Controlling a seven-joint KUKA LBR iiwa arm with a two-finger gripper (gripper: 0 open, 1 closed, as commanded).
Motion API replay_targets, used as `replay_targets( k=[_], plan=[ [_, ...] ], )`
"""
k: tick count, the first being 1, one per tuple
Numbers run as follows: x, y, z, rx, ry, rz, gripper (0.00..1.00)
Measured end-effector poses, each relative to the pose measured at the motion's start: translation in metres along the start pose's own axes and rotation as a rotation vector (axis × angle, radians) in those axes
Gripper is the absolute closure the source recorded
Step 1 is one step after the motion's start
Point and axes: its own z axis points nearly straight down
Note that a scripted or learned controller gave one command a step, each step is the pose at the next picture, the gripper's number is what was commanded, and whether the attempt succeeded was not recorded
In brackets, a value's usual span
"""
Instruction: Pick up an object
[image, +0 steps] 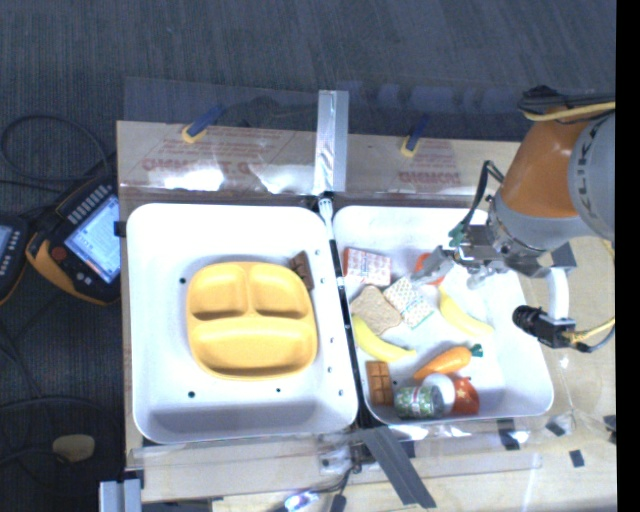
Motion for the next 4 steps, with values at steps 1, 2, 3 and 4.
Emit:
replay_targets(
  k=[1, 2, 3, 4],
  plan=[
    [-0.022, 0.035, 0.081, -0.020, -0.004, 0.034, 0.00],
    [-0.023, 0.083, 0.095, -0.008, -0.004, 0.300, 0.00],
    [-0.032, 0.088, 0.095, -0.004, 0.002, 0.530, 0.00],
    [-0.034, 0.089, 0.084, -0.008, -0.008, 0.530, 1.00]
  ],
)
